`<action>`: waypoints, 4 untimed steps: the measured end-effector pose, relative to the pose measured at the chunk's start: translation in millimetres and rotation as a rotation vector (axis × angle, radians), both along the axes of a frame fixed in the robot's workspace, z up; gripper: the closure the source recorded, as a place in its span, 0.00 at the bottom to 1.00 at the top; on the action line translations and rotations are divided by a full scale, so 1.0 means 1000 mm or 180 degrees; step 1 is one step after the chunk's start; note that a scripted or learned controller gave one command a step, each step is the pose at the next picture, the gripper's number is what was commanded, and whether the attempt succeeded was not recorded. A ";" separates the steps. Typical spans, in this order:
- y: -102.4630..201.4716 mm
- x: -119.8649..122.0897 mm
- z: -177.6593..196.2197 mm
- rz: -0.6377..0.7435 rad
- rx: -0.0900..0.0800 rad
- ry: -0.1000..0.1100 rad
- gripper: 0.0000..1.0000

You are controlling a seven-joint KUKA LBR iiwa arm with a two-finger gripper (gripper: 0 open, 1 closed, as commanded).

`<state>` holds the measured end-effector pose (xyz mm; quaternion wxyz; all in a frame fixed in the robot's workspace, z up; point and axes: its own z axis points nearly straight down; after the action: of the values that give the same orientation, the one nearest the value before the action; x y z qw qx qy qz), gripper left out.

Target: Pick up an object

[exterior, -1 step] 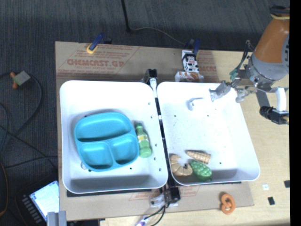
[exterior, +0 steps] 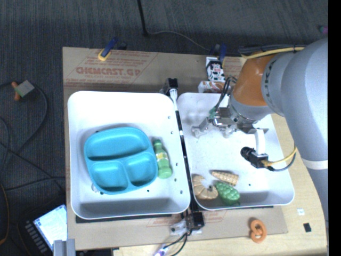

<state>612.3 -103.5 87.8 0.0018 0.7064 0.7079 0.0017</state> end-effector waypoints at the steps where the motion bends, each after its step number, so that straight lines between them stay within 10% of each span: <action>1: -0.002 0.000 0.010 -0.0003 -0.0015 -0.0009 1.00; 3: 0.086 -0.109 0.146 -0.0003 0.0000 0.0018 1.00; 4: 0.133 -0.112 0.178 -0.0001 -0.0001 0.0015 1.00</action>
<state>499.8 29.2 265.3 0.0003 0.7065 0.7077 0.0000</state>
